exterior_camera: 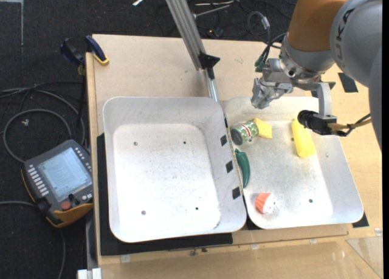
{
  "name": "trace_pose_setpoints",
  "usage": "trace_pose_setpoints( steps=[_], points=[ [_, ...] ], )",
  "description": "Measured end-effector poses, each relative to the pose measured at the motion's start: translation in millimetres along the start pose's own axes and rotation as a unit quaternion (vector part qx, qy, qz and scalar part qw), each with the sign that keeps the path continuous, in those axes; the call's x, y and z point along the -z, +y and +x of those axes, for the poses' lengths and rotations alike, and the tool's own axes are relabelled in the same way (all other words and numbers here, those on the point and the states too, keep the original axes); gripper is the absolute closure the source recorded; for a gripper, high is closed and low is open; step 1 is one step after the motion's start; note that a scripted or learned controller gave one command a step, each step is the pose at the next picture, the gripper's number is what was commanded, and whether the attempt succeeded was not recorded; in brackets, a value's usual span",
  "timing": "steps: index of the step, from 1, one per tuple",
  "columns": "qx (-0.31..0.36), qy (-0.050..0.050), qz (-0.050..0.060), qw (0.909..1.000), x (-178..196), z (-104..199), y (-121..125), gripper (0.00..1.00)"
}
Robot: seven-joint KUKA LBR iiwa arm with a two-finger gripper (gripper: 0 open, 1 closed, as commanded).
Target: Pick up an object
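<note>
An orange-and-white small object (pixel 265 202) lies nearest in the right white bin (pixel 340 208); the grey two-finger gripper (pixel 262 101) hovers above a green-labelled can (pixel 245 132), fingers' state unclear.

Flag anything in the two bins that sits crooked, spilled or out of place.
The left bin sits askew: its right rim rides over the edge of the right bin. A green item lies right against that overlapping rim. The small can lies on its side, touching a yellow piece. Nothing looks spilled or broken.
</note>
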State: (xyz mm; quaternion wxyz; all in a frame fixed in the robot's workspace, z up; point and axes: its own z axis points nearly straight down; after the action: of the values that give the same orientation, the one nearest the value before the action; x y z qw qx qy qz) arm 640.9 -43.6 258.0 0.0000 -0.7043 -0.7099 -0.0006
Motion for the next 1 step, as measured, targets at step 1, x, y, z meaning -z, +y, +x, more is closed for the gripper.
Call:
trace_pose_setpoints(
  steps=[1],
  points=[
    [0.0, 0.0, 0.001, 1.0, -13.4, 48.3, 3.1, 1.0]
  ],
)
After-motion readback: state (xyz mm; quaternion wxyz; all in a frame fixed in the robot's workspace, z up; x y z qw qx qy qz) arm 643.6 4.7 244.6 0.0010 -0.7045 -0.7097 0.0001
